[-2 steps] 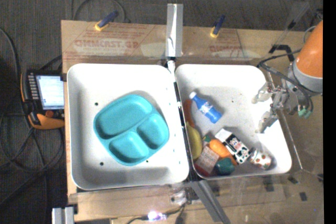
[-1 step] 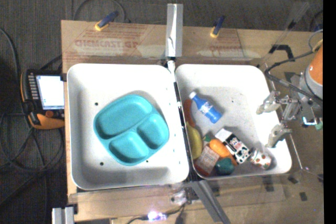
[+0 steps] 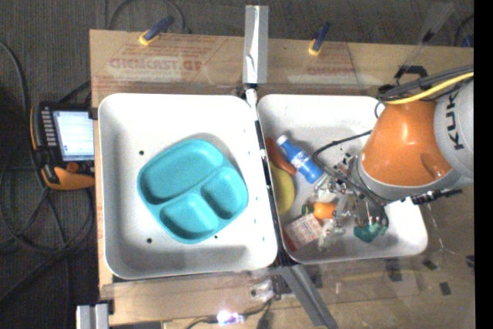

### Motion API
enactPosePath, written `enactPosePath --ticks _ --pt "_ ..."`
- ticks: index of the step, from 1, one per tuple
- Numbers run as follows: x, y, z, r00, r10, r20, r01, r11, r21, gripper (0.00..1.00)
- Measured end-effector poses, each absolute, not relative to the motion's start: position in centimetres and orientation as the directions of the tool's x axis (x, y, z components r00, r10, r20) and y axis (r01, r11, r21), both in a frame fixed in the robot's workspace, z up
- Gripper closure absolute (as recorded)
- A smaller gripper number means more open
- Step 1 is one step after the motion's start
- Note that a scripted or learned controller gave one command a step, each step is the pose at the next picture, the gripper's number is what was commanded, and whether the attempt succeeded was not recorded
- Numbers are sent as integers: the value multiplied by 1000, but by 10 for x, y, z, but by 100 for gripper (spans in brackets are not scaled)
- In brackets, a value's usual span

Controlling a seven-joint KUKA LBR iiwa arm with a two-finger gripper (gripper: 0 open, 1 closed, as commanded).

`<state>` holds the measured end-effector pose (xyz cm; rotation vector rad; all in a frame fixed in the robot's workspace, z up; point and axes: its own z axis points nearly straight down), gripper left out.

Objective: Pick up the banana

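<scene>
Hovering over the right bin (image 3: 400,239), the gripper (image 3: 339,213) sat near the banana (image 3: 284,190); whether its jaws gaped was unclear.

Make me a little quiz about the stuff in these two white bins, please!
1. True or false: the turquoise tray lies in the left bin.
2. Which bin holds the banana: A left, B right?
3. What colour is the bottle beside the banana?

Key: 1 true. 2 B. 3 blue, with a white cap.
</scene>
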<state>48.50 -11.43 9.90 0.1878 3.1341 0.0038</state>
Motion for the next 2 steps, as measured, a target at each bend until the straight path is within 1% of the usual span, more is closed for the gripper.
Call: enactPosePath --ticks 1,2 --pt "523 -111 90 -990 -142 -2 -142 990 -4 0" --pt "540 -97 91 -892 -452 -8 -452 892 -11 0"
